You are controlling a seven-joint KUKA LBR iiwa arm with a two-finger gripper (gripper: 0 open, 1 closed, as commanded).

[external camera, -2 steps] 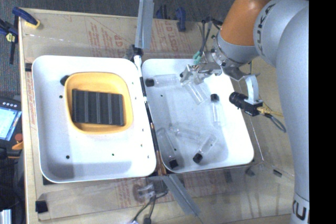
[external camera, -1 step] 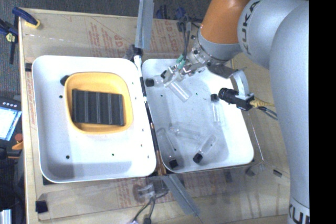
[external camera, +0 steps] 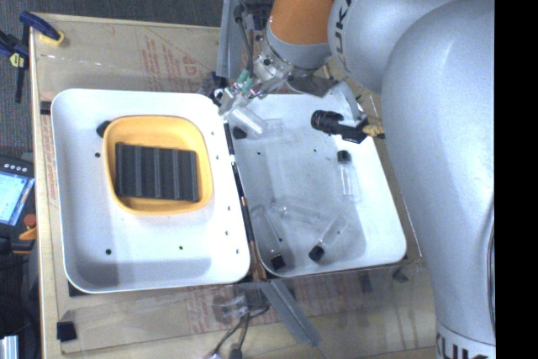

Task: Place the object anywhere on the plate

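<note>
The two-finger gripper (external camera: 238, 101), its grip unreadable, is hovering over clear plastic tubes (external camera: 311, 219); slippery tubes risk missing the orange-rimmed plate (external camera: 160, 166).

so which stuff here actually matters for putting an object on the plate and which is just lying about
For the job:
- yellow plate with a dark ridged centre, in the left bin
- clear tubes with black caps, in the right bin
- gripper, near the right bin's top left corner

Lying about:
- blue clamp at the bench's corner
- small screen at the left edge
</note>
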